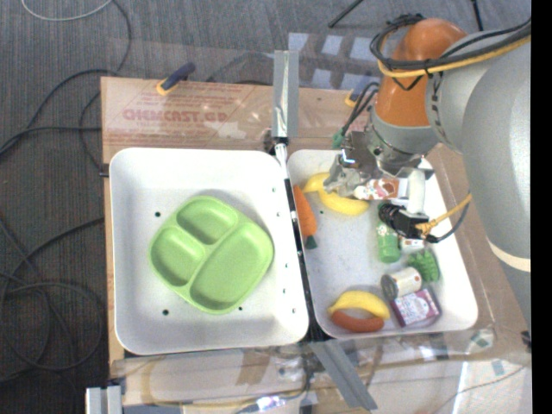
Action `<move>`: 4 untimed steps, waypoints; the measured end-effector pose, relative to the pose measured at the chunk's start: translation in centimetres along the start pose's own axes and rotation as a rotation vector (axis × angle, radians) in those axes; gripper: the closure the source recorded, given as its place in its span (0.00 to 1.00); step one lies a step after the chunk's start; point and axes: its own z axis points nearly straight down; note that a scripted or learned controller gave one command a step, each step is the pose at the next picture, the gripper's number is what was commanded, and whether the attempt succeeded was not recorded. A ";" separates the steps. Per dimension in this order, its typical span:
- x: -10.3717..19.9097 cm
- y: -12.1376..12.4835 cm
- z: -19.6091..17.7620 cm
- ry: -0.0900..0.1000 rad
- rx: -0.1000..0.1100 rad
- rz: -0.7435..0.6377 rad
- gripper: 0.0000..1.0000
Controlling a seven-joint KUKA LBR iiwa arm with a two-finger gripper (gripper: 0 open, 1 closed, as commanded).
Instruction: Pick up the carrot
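The carrot (304, 215) is a slim orange stick with a dark green end, lying along the left wall of the right bin (345, 274). My gripper (343, 180) hangs over the upper part of that bin, just right of the carrot's top end, directly above a yellow banana (342, 203). The wrist hides how its fingers stand. The carrot lies free in the bin, a little apart from the gripper.
The left bin (138, 197) holds a green divided plate (212, 253). The right bin also has a green bottle (388, 247), a small can (402, 282), a purple packet (415, 307), a second banana (359, 300) and a red sausage (357, 321).
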 end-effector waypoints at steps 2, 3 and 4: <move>-0.4 -10.1 -7.8 -0.001 0.002 0.470 1.00; -0.5 -11.8 -15.8 -0.002 0.000 1.095 1.00; -0.5 -11.8 -16.6 -0.009 0.001 1.094 1.00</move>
